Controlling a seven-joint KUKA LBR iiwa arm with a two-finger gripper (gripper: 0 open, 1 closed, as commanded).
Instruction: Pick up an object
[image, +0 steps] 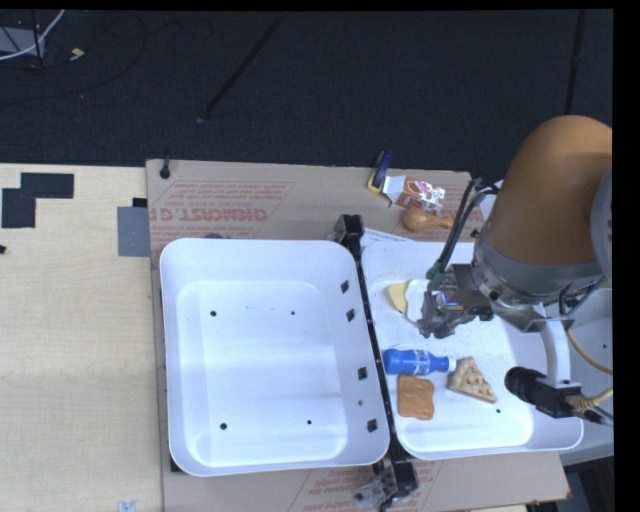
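left white bin (190, 300) on the worktop (70, 330), right white bin (520, 432) beside it with a yellow piece (399, 297), blue bottle (413, 362) lying flat, orange-brown block (416, 397) just below it, pizza-slice toy (470, 381) to its right. claw (436, 322) hangs just above the bottle, near the yellow piece; open or closed, cannot tell.

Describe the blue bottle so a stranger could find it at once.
Start at the right-hand white bin, the one under the grey and orange arm. Near that bin's left wall, just below the gripper, the blue bottle lies on its side. It is the only blue item there; the toast and pizza slice beside it are tan.
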